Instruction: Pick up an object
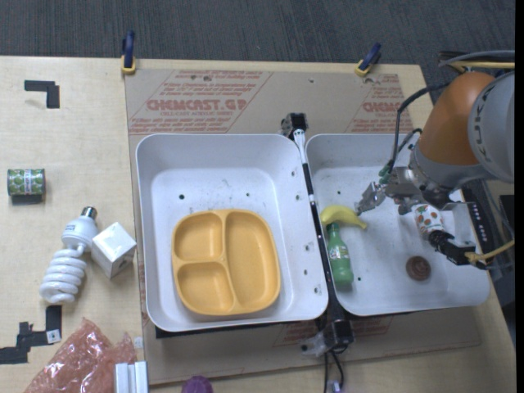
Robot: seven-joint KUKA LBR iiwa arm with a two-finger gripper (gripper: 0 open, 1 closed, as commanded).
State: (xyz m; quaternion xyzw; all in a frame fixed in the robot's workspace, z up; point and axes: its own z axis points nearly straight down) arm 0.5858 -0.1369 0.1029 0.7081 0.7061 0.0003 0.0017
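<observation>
We see a small yellow plastic banana (343,216) near the right white bin's (458,289) left wall, above a green plastic bottle (339,256). The pincer (370,197) hovers just beside the banana, fingers slightly apart, holding nothing.

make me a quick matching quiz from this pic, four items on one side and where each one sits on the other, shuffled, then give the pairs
Items:
1. yellow divided plate
2. green bottle
3. light bulb
4. brown disc

Places:
A. on the bench, left of both bins
B. in the left bin
C. right bin, near its right side
D. right bin, along its left wall, just below the banana

Pairs: 1-B, 2-D, 3-A, 4-C
</observation>
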